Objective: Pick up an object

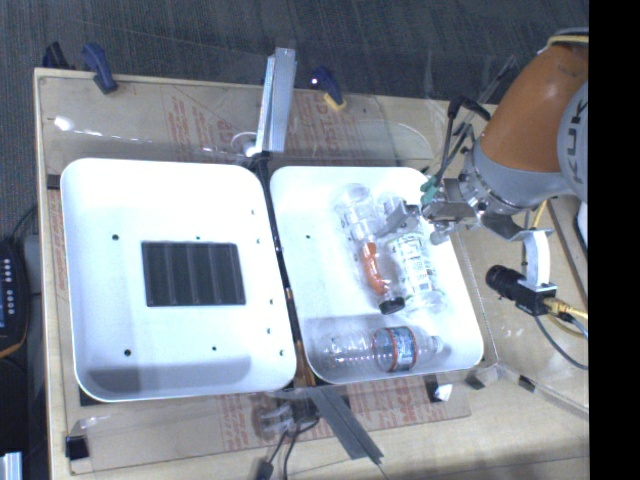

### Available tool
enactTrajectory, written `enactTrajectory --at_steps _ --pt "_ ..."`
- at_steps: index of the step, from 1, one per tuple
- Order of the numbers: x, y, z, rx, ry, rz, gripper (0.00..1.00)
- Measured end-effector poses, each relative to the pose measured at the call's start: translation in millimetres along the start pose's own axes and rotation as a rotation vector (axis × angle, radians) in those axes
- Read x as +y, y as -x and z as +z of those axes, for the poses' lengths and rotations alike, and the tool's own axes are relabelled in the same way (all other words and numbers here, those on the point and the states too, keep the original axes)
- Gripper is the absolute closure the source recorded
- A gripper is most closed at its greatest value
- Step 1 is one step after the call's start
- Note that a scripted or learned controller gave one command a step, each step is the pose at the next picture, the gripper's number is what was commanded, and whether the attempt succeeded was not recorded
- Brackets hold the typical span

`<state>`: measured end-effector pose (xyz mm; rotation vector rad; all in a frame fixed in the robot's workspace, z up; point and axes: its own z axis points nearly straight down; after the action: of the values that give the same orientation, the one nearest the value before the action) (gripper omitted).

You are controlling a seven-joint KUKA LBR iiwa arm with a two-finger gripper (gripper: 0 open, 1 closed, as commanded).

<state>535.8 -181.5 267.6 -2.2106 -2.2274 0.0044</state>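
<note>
Over the upper right corner of the right bin, the end effector reaches in from the right on the grey arm with its orange band, hanging just beside a cluster of clear items; whether it is open or closed cannot be told from this angle, and nothing can be seen held in it. Inside that bin lies a clear plastic bottle on its side along the near wall, its label band blue and brown. Above it, a small clear bottle with a white label lies lengthwise, with a dark cap toward the near end, and touching its left side is an orange object. Toward the far end of the bin sits a crumpled clear plastic item, just beside the end effector. Left of all this, the left bin carries a dark ribbed rectangular panel in its floor. Both bins rest side by side on the surface, and blue clamps grip its far edge.
</note>
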Motion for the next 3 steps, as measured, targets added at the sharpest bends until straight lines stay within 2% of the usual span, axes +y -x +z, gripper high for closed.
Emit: enactTrajectory --at_steps 1,2,3 --pt "18.7 27.4 130.4 0.000 0.000 -0.172 0.00" --pt "25.2 4.4 175.8 0.000 0.001 -0.336 0.00" --pt "26.4 4.0 164.7 -0.001 0.003 -0.340 1.00"
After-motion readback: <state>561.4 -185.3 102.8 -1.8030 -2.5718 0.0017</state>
